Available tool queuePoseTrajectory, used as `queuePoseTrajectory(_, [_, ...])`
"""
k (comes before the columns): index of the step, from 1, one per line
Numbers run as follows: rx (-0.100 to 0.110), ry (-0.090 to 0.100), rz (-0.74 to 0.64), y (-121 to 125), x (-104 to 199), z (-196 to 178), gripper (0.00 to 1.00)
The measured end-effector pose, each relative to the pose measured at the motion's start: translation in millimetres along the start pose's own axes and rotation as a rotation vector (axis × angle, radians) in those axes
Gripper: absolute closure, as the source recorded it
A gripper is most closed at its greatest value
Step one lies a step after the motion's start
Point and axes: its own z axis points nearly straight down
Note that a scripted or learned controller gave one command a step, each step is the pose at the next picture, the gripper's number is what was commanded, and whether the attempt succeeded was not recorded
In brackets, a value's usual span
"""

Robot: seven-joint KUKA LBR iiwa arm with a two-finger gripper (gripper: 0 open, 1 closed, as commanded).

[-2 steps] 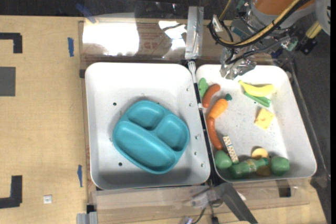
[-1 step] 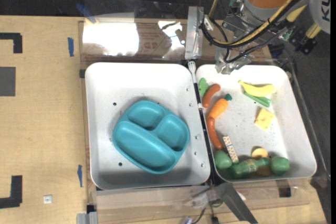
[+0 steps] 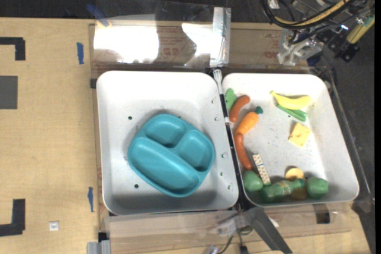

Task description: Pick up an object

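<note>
Beside toys [image 3: 247, 122], apparently a teal plate [image 3: 171, 153].

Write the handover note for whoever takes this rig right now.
Gripper: above the bench beyond the right bin's far edge, nothing visibly held.
Right bin: carrots along the left wall, a yellow banana-like piece at the far side, a yellow wedge mid-right, green items along the near wall.
Left bin: teal divided tray.
Done: nothing picked yet.
Left: descend into a bin, grasp one object, lift it.
</note>
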Motion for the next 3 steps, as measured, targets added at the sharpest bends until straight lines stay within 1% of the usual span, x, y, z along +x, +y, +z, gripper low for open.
queuePoseTrajectory(1, [-0.012,0.005,-0.201,25.0,15.7,57.9,1.0])
queuePoseTrajectory(2, [-0.007,0.001,-0.189,4.7,-4.8,39.6,1.0])
queuePoseTrajectory(3, [-0.01,0.002,-0.299,65.1,-9.9,36.3,1.0])
